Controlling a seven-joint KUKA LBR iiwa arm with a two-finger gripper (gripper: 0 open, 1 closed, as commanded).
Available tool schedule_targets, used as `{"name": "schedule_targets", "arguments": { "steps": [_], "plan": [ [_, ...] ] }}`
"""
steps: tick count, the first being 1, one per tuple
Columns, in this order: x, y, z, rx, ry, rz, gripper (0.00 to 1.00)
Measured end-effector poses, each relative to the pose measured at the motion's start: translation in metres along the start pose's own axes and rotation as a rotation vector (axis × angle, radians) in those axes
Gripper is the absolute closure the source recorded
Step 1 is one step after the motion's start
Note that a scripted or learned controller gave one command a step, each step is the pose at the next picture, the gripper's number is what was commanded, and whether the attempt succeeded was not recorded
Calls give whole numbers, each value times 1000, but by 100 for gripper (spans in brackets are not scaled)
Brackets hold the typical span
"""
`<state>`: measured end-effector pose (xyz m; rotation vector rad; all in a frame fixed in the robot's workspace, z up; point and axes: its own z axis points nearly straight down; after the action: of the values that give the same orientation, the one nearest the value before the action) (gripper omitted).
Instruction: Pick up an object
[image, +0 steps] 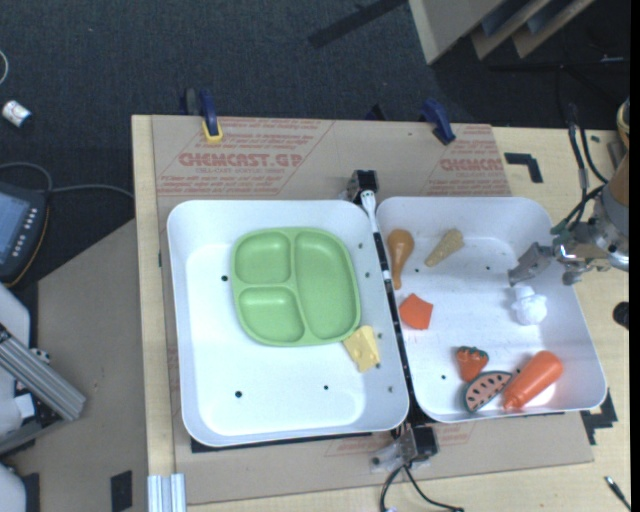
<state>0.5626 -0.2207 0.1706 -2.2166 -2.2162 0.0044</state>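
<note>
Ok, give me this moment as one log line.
gripper: over right bin, above white lump | holding: nothing seen | carrot: in bin | tray: left bin

A flat brown cardboard-covered bench (300, 150) with red printed lettering carries two shallow white plastic bins side by side: one bin (200, 400) at nine o'clock, the other bin (480, 215) touching it at three o'clock.

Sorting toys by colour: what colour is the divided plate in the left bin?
Light green divided plate, clearest in the camera view.
</note>
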Motion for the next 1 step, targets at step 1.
{"name": "schedule_targets", "arguments": {
  "steps": [1],
  "plan": [
    [1,9,49,-2,-1,-2,0]
  ]
}}
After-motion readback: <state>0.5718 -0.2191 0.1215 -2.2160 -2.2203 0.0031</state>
